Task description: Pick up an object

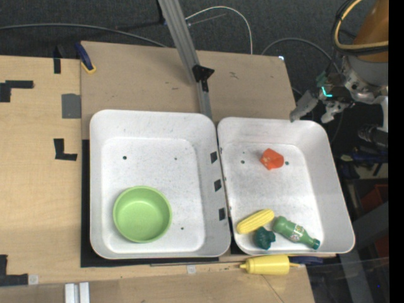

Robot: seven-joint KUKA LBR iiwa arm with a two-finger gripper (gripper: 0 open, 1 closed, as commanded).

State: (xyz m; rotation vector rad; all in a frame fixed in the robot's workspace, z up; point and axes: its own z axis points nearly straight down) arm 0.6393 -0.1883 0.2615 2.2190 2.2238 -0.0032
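Observation:
The right bin (328, 169) holds a small red-orange piece (272, 159) near its middle. At its front lie a yellow corn cob (255, 220), a green bottle (295, 231) and a small dark green item (264, 238), close together. My gripper (314, 113) hangs over the bin's far right corner, well above and behind these things. It is open, with nothing between its fingers.
A light green bowl (142, 214) sits in the front of the left bin (101, 169). A yellow bottle (267, 265) lies on the bench just outside the right bin's front rim. A grey pole (183, 36) slants over the bench behind the bins.

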